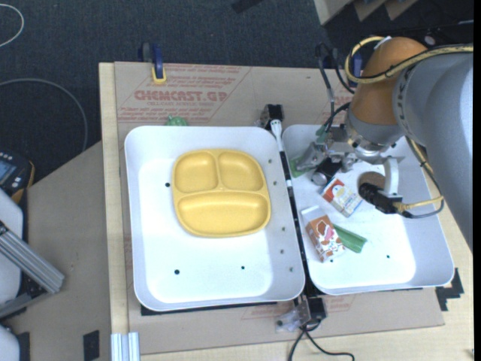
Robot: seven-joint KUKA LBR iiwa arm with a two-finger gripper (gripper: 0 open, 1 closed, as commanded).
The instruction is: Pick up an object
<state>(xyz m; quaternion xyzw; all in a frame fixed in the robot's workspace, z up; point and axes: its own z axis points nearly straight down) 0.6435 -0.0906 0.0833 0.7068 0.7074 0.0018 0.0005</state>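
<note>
The pincer [328, 164] sits low at the right bin's [391, 265] far-left corner; finger state cannot be told. Two small cartons [325, 238] lie just near it. The worktop board [188, 89] reads "CHEMCAST GP". Yellow divided plate [221, 192] occupies the left bin [150, 269].

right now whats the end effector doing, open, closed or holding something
End effector: low over the right bin, near its far left corner; open or closed cannot be told, and nothing is seen held.
</note>
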